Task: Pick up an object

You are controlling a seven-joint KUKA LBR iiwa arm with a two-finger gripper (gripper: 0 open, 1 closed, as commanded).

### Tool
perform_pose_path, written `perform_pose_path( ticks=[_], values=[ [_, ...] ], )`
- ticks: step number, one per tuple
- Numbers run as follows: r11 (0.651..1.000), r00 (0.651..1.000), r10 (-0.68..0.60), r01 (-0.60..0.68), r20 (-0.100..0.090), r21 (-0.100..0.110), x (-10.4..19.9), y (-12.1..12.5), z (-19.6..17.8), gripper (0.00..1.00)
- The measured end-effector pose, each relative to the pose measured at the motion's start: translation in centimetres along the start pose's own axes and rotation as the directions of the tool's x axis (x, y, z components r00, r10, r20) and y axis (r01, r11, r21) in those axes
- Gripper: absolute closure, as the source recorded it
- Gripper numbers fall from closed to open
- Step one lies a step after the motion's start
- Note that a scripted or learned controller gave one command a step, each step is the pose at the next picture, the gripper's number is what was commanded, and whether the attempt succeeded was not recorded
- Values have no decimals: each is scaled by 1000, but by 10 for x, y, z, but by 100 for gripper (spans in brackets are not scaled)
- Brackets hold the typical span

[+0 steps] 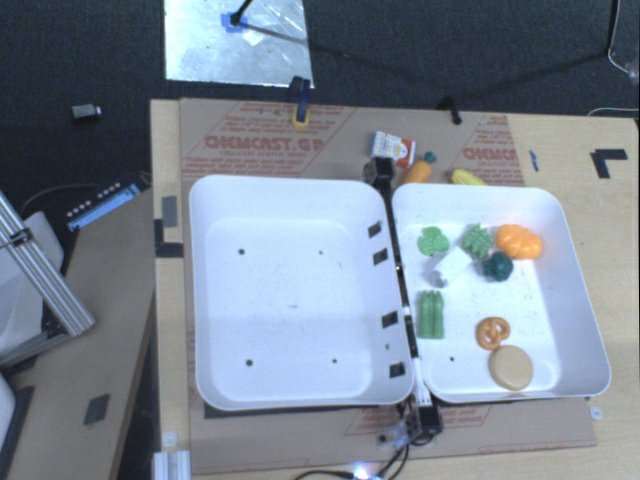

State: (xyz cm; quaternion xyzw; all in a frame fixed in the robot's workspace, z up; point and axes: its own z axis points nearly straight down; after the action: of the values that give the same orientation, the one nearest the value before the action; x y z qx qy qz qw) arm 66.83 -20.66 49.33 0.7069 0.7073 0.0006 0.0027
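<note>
Two shallow white plastic bins were set side by side on cardboard; the left bin point(290, 298) offered bare floor. Small toy foods were clustered in the right bin point(560, 298): an orange pumpkin point(519, 241), a pretzel point(491, 332), a tan round biscuit point(512, 367) near its front rim. The claw's state could not be told.

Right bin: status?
Pincer not yet at the bins. Right bin holds toy food: orange pumpkin, pretzel, round cookie. All untouched, nothing blocking.
</note>
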Motion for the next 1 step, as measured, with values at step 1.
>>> perform_pose_path(
  ticks=[1],
  values=[
    [1000,1000,-3,3,0,0,1,0,-18,100]
  ],
)
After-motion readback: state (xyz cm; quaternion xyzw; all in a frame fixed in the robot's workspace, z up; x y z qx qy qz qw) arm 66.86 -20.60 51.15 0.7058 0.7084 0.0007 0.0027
